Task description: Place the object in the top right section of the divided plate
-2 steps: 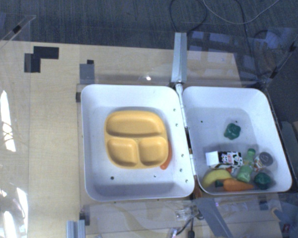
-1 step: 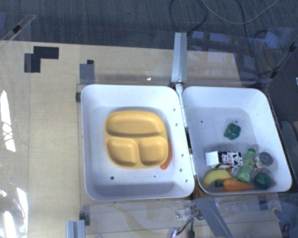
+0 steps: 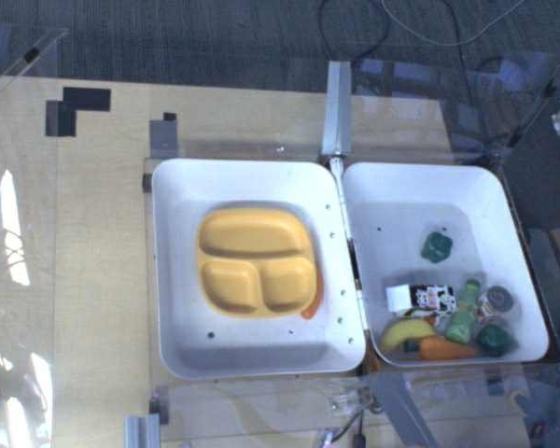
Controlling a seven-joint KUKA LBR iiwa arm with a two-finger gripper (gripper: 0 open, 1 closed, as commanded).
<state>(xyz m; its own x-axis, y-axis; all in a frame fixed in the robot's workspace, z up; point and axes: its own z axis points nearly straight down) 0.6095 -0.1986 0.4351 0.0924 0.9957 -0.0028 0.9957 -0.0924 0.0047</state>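
The yellow plate (image 3: 257, 272) sits in the left bin (image 3: 173, 250), smooth moulded plastic with one long section at the far side and two small ones nearer. The toys are all heaped in the right bin's (image 3: 485, 203) near corner: banana (image 3: 403, 329), carrot (image 3: 443, 348), milk carton (image 3: 423, 298), a green blob (image 3: 437, 245). Can't tell which is the object. Whichever gets picked travels left across the divider. Hand's state: can't tell.

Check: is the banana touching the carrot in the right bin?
Touching. The camera view shows the banana and the carrot meeting with no white bin floor between them.
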